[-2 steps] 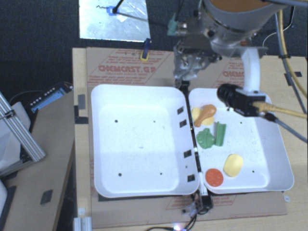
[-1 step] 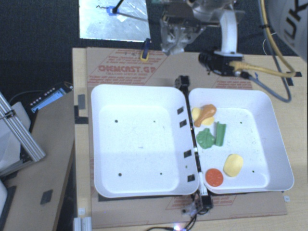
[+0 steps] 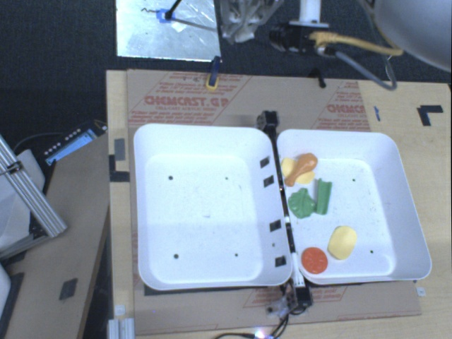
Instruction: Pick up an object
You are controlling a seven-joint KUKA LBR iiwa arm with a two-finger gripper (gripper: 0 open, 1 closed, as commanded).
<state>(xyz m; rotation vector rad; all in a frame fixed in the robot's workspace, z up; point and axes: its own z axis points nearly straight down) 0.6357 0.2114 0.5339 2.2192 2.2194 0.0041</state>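
Observation:
The right white bin (image 3: 402, 189) holds several toy foods. An orange drumstick-shaped piece (image 3: 304, 165) lies on a pale yellow piece (image 3: 288, 167) near the bin's far left corner. A green leafy piece (image 3: 301, 204) and a green stick (image 3: 323, 195) sit side by side in the middle. A yellow lemon-like piece (image 3: 342, 242) and a red-orange round piece (image 3: 314, 260) rest near the front edge. My gripper (image 3: 244, 16) hangs high at the top of the view, blurred, well above and behind both bins, with nothing seen in it.
The left white bin (image 3: 152, 189) adjoins the right one along a black-clipped divider (image 3: 281, 196). Both rest on a cardboard sheet (image 3: 183, 97). A shiny metal plate (image 3: 166, 16) lies behind, and an aluminium frame (image 3: 28, 196) stands at the left.

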